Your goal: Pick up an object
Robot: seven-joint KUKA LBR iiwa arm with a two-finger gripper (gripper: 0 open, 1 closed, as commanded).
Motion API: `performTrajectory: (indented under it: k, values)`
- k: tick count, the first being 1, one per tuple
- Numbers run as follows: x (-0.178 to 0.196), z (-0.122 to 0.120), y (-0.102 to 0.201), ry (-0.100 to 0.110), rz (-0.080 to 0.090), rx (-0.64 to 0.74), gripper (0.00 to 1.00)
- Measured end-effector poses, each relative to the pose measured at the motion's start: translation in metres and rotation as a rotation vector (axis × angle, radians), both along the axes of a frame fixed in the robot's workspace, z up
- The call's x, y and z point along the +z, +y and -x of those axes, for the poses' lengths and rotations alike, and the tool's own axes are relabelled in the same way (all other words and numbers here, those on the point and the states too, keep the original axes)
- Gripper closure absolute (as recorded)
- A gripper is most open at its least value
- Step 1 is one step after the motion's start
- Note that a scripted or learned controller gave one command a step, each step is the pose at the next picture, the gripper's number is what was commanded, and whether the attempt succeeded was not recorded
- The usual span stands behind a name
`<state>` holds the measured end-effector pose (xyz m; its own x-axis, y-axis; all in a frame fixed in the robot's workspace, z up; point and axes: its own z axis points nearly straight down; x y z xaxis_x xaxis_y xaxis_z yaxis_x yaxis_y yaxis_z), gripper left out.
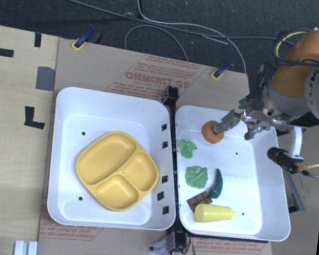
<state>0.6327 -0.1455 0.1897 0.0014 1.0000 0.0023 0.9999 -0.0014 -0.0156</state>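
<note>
The right bin (268, 192) holds several small items. An orange-brown round piece (212, 132) lies near its back left corner. Further forward are two light green leafy pieces (186, 149) (196, 175), a dark green pepper-like piece (217, 185), a brown chunk (197, 200) and a yellow block (213, 213). My gripper (235, 130) hangs over the back of this bin, open, with its left finger (226, 123) just above and beside the orange piece. Nothing sits between the fingers.
A yellow divided plate (117, 170) lies in the left bin (63, 140). The bins share a middle wall (170, 155). A black cable (162, 27) runs across the dark floor behind the bench. My arm's orange band (312, 48) is at the upper right.
</note>
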Motion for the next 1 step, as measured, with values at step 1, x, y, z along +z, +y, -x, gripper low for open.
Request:
performTrajectory:
  k: [1]
  values:
    - [0.0082, -0.0033, 0.0003, -0.014, 0.002, 0.003, 0.0]
